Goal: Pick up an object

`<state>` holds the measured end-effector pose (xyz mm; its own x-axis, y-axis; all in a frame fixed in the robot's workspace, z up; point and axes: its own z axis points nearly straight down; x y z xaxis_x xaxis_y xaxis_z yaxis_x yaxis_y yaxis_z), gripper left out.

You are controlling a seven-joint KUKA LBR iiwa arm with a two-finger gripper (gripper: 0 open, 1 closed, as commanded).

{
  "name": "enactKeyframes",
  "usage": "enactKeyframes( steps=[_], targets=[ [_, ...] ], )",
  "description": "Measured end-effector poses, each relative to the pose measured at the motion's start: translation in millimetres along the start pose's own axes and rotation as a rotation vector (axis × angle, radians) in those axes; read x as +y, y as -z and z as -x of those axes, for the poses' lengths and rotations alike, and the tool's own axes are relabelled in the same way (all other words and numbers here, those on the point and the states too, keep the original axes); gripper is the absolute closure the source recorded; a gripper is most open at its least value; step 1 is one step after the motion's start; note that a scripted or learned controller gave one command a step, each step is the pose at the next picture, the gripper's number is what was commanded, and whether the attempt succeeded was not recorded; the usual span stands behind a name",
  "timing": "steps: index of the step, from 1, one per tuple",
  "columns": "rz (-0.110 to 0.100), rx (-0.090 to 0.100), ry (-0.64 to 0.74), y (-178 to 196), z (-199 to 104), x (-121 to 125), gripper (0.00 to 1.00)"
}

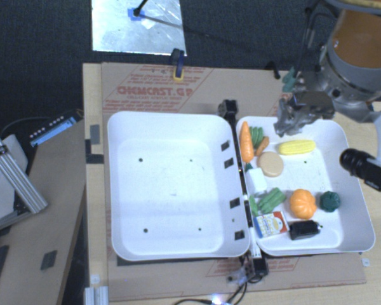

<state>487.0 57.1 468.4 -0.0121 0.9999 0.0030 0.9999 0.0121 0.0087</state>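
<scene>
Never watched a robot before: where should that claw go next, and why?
Probably straight down and slightly right, toward the yellow corn. The gripper hangs over the right bin's back edge, and the corn lies nearest with bare floor around it.

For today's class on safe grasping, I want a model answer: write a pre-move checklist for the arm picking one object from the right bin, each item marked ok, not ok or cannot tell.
1. Gripper above the shallow white right bin that holds the objects: ok, it hangs over the far edge.
2. Gripper free of any object: cannot tell.
3. A target close by: ok, the yellow corn cob lies just below the gripper.
4. Room around that target: ok, the corn lies apart from the round beige disc and the long orange carrot.
5. Jaws set to the target's width: cannot tell.
6. Objects lying inside the bin: ok.
</scene>
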Motion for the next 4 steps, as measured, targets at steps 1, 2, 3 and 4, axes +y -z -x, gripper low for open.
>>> enactKeyframes(
  steps=[1,2,3,4],
  targets=[
    [0.001,0.002,0.002,70.4,-87.3,0.9,1.0],
    [-0.007,-0.001,-0.005,66.2,-114.8,1.2,1.0],
    [-0.007,-0.001,-0.006,66.1,-136.1,1.4,1.0],
    [-0.007,-0.001,-0.006,66.1,-159.6,1.8,1.0]
  ],
)
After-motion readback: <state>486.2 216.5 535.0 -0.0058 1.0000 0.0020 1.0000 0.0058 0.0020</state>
